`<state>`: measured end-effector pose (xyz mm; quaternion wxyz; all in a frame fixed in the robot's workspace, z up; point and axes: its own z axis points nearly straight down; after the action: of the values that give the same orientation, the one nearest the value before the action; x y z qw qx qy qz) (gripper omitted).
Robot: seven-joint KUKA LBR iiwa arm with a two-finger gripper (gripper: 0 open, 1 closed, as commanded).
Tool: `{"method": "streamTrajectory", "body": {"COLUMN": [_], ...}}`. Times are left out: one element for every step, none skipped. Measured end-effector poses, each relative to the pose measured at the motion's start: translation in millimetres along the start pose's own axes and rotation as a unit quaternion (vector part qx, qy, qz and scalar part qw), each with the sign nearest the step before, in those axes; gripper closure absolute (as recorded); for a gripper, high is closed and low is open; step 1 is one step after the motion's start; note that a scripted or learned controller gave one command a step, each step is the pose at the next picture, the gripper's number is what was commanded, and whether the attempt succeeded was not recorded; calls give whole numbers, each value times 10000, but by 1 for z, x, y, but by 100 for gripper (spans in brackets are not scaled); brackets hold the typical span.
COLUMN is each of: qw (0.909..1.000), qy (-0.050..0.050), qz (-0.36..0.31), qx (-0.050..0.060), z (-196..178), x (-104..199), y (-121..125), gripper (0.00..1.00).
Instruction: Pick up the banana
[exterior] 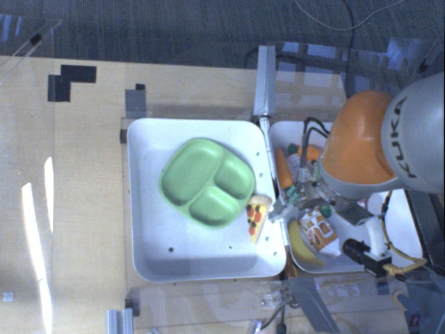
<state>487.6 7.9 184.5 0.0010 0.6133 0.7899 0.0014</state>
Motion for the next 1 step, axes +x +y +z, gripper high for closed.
{"method": "streamTrajectory", "body": {"qw": [9950], "qy": [-7], "qz": [-1000], "qx": [-20], "z": [-31], "x": [17], "y": [5], "gripper": [0]}}
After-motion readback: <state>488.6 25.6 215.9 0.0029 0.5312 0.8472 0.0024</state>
